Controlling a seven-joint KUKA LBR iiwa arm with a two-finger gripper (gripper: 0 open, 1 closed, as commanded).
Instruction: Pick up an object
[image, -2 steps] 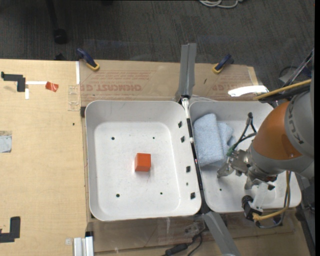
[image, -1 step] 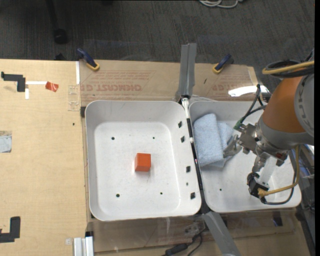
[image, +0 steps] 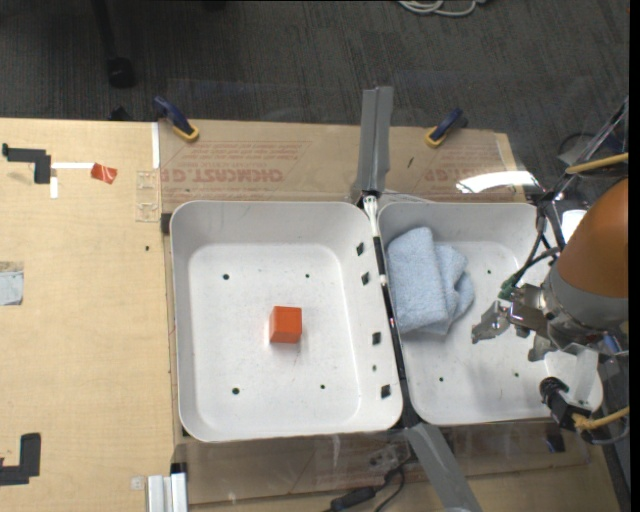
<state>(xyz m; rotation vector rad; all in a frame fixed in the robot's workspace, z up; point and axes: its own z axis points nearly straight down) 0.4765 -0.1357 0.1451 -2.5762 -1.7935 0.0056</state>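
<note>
Hovering: end effector (image: 497, 323) over right bin (image: 470, 405) | beside blue towel (image: 425, 280)

the grey arm (image: 600, 270) with its orange band reaches in from the right, wrist bent downward, the gripper (image: 492, 326) pointing left and low, nothing visibly between its jaws.

The bench (image: 80, 330) is pale wood with a brown cardboard sheet (image: 270, 165) clamped along its far edge. Two shallow white bins rest on it: the right bin (image: 470, 400) lies under the tool (image: 490, 325), the left bin (image: 200, 400) well to the tool's left. Farther left sits a small red piece (image: 103, 173), perhaps tape.
</note>
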